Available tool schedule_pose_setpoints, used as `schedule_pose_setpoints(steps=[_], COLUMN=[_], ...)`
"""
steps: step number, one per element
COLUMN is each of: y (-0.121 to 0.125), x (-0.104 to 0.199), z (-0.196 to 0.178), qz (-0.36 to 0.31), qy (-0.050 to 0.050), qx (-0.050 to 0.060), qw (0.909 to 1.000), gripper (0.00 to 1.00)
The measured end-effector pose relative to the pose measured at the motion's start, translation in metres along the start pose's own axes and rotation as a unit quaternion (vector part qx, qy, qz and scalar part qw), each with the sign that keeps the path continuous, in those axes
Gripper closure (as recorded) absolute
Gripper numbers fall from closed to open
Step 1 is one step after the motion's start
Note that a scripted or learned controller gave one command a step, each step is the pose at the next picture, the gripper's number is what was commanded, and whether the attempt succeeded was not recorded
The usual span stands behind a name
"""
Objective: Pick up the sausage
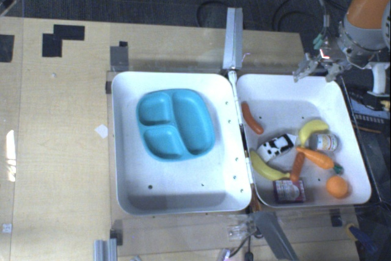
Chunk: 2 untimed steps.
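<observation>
While the arm (368,9) hangs over the back right corner of the right bin (287,90), the jaws (319,64) sit right at that bin's far rim, above bare white floor; whether they're spread or pressed together I can't tell, too small and cluttered at the wrist. Nothing visible between them. Open room: back half of the right bin is bare apart from the sausage, so there's free floor between jaws and target. The sausage (252,118) lies near the right bin's left wall, close to the divider between the two bins, angled slightly, touching nothing. It's well apart from the jaws, toward the left and nearer the camera. Clutter sits in the front half of the right bin: a black-and-white block (276,147) just in front of the sausage, two bananas (one (267,167) along the left wall at the front, one (312,129) curled further right), a small can (324,142) against the second banana, a carrot (317,158), an orange stick-shaped piece (297,166) standing tilted beside it, an orange (337,186) by the front right corner, and a dark red packet (288,191) at the front rim. Left bin (122,150) holds one blue three-compartment tray (176,123), wide margins all around it. Counter (55,150) left of the bins carries black tape marks only. Count: one sausage, two bananas, one of each other thing.
</observation>
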State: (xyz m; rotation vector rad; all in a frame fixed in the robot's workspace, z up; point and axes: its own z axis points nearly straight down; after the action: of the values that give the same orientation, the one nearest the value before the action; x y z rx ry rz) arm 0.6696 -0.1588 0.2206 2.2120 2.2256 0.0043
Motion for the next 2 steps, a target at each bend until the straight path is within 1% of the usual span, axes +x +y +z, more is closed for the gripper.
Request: schedule_pose_setpoints(steps=[1,2], y=[0.001,-0.006], x=[0.078,0.075], z=[0.053,0.123], qz=[-0.05,-0.035], qy=[0.001,0.0], qx=[0.0,-0.001], qw=[0.9988,0.9994], gripper=[0.0,0.0])
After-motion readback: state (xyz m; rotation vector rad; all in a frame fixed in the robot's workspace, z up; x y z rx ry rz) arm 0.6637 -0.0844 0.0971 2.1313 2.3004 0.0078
